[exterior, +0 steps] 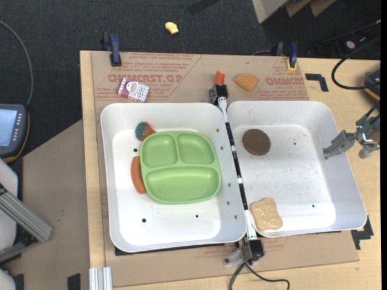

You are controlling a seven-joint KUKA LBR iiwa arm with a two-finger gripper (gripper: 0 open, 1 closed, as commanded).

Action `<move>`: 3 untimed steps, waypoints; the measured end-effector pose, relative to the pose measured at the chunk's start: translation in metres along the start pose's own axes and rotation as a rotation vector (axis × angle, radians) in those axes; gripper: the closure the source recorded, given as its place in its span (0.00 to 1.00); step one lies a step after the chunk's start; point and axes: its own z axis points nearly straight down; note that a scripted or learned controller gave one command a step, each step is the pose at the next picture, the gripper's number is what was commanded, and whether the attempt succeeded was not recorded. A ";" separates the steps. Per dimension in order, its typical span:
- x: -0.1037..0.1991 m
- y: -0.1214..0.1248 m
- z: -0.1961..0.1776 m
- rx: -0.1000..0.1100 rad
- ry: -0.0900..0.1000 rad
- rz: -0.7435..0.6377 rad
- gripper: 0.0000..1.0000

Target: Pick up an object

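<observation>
Cookie (256, 142) sits in the right bin (326, 180), cracker (266, 215) by its near wall. Gripper (351, 141) hangs over the bin's right rim, fingers spread, holding nothing.

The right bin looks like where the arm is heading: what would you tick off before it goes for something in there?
1. Targets in the right bin: ok, a brown round patty and a tan cracker lie apart.
2. Gripper over that bin: ok, at its right rim.
3. Fingers ready: cannot tell.
4. Gripper carrying nothing: cannot tell.
5. Free path to the patty: ok, bare bin floor between.
6. Cracker easy to grab: not ok, it sits in the bin's near corner against the wall.
</observation>
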 end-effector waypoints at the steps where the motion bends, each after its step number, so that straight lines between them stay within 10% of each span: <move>1: 0.070 0.043 0.153 0.011 0.007 -0.007 0.00; 3: 0.096 0.173 0.189 -0.008 -0.001 -0.003 0.00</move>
